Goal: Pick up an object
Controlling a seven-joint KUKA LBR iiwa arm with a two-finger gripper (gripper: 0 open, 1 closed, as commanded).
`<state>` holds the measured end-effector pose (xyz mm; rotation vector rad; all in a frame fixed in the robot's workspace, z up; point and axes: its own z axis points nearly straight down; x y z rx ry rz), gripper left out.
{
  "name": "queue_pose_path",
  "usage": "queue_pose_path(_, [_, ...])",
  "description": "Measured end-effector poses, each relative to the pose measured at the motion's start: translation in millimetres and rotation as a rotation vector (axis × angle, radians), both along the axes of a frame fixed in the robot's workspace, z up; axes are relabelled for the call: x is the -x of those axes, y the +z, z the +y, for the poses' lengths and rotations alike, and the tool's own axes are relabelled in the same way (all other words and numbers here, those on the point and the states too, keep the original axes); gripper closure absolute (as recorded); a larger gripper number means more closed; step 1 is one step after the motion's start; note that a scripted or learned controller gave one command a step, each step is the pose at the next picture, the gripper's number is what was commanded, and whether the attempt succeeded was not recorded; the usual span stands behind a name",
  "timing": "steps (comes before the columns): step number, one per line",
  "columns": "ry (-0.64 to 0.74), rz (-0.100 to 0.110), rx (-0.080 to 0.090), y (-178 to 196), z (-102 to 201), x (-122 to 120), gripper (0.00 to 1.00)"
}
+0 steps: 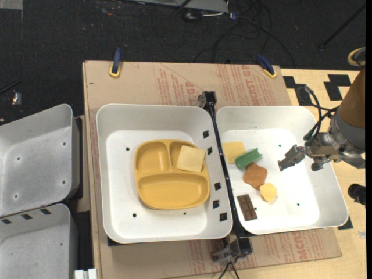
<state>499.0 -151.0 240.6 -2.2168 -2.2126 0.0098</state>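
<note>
Right now we are hovering our claw (289, 158) over the right bin (325, 214), carrying nothing, its spread unclear at this slant. Just beside it the brown block (254, 175), green piece (248, 158) and yellow round (268, 192) are lying clustered, so we are probably lining up a pick; beyond them a yellow tray (168, 185) is resting in the left bin (116, 214).
</note>
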Motion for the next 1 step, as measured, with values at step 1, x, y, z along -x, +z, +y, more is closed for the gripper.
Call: queue_pose_path(1, [0.003, -0.01, 0.002, 5.0, 0.3, -2.3, 0.0])
